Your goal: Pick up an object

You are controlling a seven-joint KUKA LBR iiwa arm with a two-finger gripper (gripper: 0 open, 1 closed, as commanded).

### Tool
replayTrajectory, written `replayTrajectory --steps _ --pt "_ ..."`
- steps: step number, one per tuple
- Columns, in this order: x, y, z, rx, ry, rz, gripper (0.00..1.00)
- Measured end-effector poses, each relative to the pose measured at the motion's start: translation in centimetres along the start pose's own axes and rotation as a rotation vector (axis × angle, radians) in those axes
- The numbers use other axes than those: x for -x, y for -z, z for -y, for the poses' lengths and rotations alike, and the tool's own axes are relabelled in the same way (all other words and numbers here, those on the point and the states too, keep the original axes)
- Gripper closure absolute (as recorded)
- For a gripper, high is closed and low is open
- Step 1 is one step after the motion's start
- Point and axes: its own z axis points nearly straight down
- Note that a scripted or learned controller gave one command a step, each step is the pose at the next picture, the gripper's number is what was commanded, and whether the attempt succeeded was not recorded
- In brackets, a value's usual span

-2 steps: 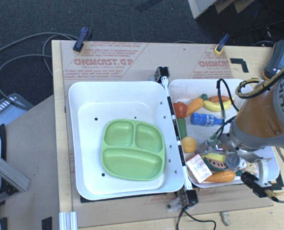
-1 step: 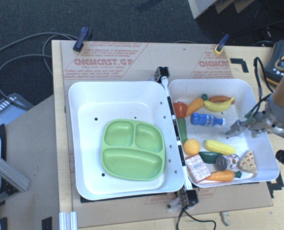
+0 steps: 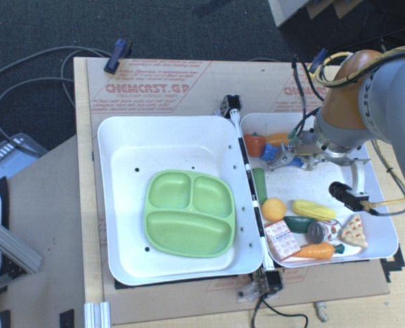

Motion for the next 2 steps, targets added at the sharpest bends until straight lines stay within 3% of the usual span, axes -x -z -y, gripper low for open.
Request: replayTrajectory --steps 1,2 --pt "3.5 -0.2 -4.9 -0.013 -0.002 0.0 0.0" --pt "6.7 -0.3 -5.3 -0.03 -0.002 -0.017 0.0"
